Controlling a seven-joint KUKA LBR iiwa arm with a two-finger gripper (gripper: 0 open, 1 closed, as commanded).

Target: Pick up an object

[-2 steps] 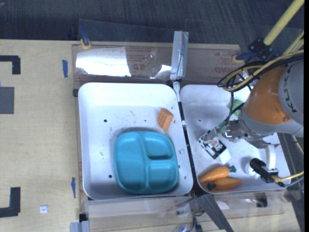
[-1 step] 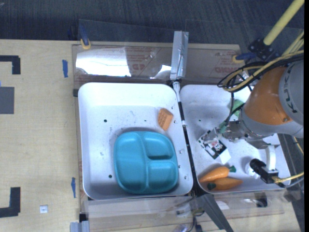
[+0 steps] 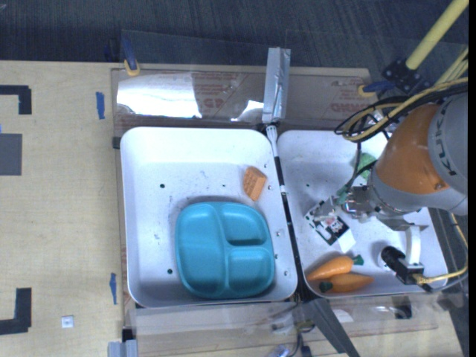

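The hand (image 3: pixel 327 222) hangs low over the middle of the right bin (image 3: pixel 312 151); whether its grip is wide or narrow I cannot tell. The toy carrot (image 3: pixel 336 271) lies just toward the bin's front edge, long axis along that edge.

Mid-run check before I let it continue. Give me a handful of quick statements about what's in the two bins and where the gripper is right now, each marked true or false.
1. The blue divided tray lies in the left bin. True.
2. The toy carrot lies in the left bin. False: it lies in the right bin, near that bin's front edge.
3. A small orange piece lies in the left bin, beside the divider between the bins. True.
4. The gripper hangs over the left bin. False: it is over the right bin.
5. The carrot is between the gripper's fingers. False: it lies apart from the gripper.
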